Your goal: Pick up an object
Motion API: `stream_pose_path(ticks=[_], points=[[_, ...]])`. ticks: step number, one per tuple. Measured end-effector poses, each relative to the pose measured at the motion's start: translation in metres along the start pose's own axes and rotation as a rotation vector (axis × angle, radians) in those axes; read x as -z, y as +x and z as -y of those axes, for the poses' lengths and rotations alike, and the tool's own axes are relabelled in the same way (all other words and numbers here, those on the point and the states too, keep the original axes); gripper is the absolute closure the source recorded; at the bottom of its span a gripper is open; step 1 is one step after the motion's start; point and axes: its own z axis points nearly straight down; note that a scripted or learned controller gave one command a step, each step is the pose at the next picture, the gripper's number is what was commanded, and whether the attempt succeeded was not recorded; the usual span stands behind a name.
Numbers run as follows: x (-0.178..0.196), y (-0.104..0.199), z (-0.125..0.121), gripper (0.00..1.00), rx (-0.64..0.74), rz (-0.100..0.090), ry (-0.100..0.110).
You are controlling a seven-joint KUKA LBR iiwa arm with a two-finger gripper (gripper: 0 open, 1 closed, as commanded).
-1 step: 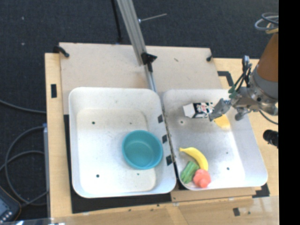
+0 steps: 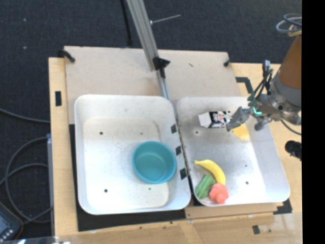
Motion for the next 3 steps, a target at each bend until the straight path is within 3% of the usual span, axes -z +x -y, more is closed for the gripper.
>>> stream_pose_path(ticks=[3], points=[[-0.169,-0.019,0.008,0.00,-0.003,0.002,0.007]])
